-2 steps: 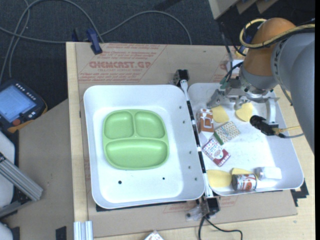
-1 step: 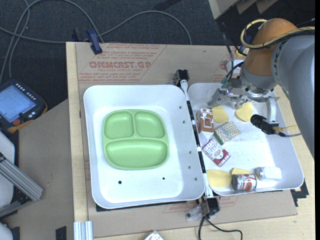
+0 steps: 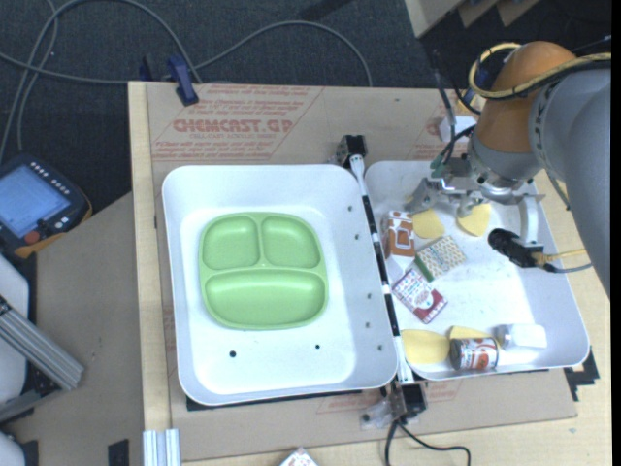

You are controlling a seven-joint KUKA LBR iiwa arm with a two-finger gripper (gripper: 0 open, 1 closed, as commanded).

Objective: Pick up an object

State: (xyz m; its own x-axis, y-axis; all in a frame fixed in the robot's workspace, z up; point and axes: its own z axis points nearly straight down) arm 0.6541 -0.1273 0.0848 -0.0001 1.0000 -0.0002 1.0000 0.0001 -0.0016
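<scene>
The arm (image 3: 543, 95) comes in from the upper right of the frame, and its claw (image 3: 473, 190) is low over the back part of the right bin (image 3: 558, 299). If the claw is spread or pressed together, I cannot tell, because the wrist covers it from above.

Just below the claw lie two yellow pieces (image 3: 427, 224), one to the left and one to the right (image 3: 474, 219), close to it. Near the left wall of this bin there is an orange packet (image 3: 399, 235), then a checkered packet (image 3: 440, 256) toward the centre, and a red packet (image 3: 419, 293) below them. At the lower edge of the bin lie a yellow lid (image 3: 423, 348), a can (image 3: 475, 350) touching it, and a white tube (image 3: 524, 337) just beside the can.

The left bin (image 3: 194, 357) holds a green tray (image 3: 262, 270) with three compartments, in the centre of the frame. Both bins stand on the table (image 3: 243, 119).
</scene>
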